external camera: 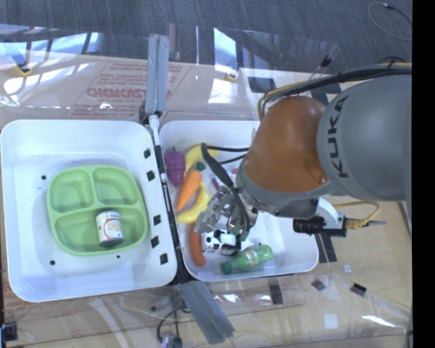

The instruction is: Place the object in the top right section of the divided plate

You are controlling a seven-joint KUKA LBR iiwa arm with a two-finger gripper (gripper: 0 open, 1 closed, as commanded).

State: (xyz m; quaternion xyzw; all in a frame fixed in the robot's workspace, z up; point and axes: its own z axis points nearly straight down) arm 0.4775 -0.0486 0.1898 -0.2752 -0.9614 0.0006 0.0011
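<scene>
My arm (pixel 362 140) is the biggest thing here, a grey bulk coming in from the right with "KUKA" in black letters down its side and the orange band (pixel 286 147) swelling just above my wrist. Under it sit the two white bins. The left bin (pixel 22 216) carries the green divided plate (pixel 61 194), which has two small sections along the top and one wide section below. A small jar (pixel 109 228) with a white lid and an orange-and-white label stands in that wide lower section, toward its right; the label's print is too small for me to read. The top right section (pixel 119 187) of the plate shows bare green.

My wrist hangs over the right bin (pixel 297 256), and my gripper (pixel 228 220) is down among the toys in its middle. From this slant I cannot tell how it is set or whether it has anything.

Around it lie a yellow banana (pixel 196 154), a purple bunch of grapes (pixel 175 167), an orange carrot (pixel 189 189), a green bottle (pixel 248 258) on its side near the front wall, a small red-orange piece (pixel 196 246) beside the left wall, and a black-and-white object (pixel 217 241) just below my gripper.

Behind the bins, clear sheeting (pixel 94 85) bears faint red print that reads roughly "CHEMCAST".
</scene>
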